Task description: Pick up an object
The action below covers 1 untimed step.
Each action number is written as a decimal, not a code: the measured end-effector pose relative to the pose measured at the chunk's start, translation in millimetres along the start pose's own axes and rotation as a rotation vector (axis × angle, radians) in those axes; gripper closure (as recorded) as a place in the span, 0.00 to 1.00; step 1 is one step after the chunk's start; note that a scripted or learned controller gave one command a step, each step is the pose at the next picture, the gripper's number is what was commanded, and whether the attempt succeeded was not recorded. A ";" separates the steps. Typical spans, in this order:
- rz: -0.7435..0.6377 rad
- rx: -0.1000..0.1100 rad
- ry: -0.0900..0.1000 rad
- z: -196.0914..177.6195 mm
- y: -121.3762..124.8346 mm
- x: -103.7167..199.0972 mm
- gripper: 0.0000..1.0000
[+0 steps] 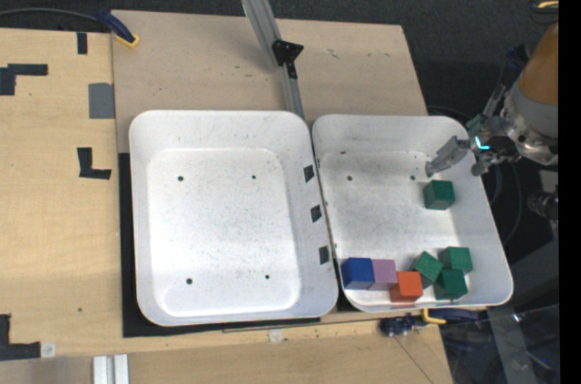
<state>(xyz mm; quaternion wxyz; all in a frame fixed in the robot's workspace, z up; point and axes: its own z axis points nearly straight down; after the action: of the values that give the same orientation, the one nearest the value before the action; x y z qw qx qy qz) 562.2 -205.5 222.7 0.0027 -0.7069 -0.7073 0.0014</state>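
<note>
- Fingers of our gripper [451, 157] are hanging over the upper right part of the right bin [381, 130], pointing down and to the left; we cannot tell how wide they are standing, and nothing is showing between them.
- We are judging the lone green cube [439, 193] to be the likeliest target: it is sitting apart from the rest, just below and beside the fingertips, near the bin's right wall.
- We are risking a miss here, because the fingers are sitting off to the cube's upper side, not over its middle; coming down from there could be nudging it away instead of straddling it.
- We are also working close to the right wall, so one finger could be catching on the rim or pinning the cube against it.
- We are seeing a tight cluster along the lower edge: blue cube [359, 271], purple cube [385, 271], orange cube [408, 284] and three more green cubes [448, 271], touching or nearly so. Going there could be wedging a finger between neighbours or lifting none.
- We are leaving the left bin [218, 210] on the table [354, 55] alone.
</note>
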 end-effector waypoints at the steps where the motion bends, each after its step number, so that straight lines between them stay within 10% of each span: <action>1: -0.001 -0.005 -0.002 -2.7 1.0 0.1 0.00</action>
<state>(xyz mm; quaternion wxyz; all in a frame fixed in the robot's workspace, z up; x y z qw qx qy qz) 563.2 -205.5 225.3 0.0005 -0.7064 -0.7078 0.0003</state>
